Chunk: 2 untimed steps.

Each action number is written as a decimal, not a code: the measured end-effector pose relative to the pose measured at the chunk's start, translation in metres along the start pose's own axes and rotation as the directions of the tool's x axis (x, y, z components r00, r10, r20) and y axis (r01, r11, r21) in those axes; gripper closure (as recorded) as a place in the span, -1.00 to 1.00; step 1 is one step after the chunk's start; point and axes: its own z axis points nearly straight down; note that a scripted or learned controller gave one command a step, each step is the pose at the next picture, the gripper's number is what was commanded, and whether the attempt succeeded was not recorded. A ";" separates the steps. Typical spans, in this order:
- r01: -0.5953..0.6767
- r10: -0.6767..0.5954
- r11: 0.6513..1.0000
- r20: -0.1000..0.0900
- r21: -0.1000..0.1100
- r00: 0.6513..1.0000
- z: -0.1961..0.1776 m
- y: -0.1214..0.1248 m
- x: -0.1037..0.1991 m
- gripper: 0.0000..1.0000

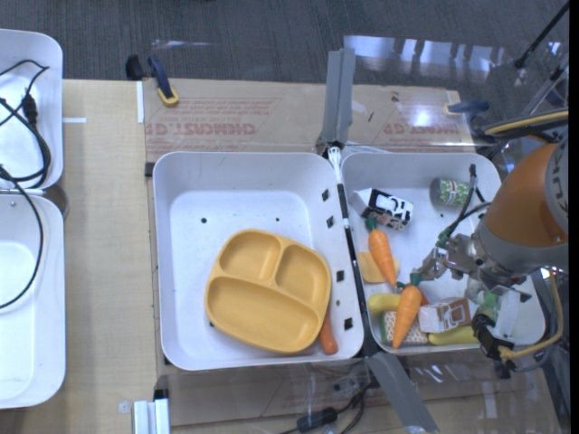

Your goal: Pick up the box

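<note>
The box (448,315), a small white and brown carton, lies near the front of the right bin (412,163). It rests between an orange carrot (406,311) on its left and a yellow banana (452,336) in front. My gripper (445,262) hangs over the right bin just behind the box, a little above the bin's contents. The grey wrist and orange band (534,202) come in from the right. Nothing shows held in the gripper.
The right bin also holds a second carrot (383,253), a black and white toy (390,208), a green can (450,191) and a yellow wedge (368,266). In the left bin (181,242) lies a yellow divided plate (268,289) with a small carrot (327,339) beside it.
</note>
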 end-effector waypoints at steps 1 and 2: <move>0.000 0.000 1.000 0.000 0.000 1.000 0.000 0.000 0.000 -1.00; -0.129 0.129 0.992 -0.001 -0.006 0.992 -0.001 -0.022 0.019 -1.00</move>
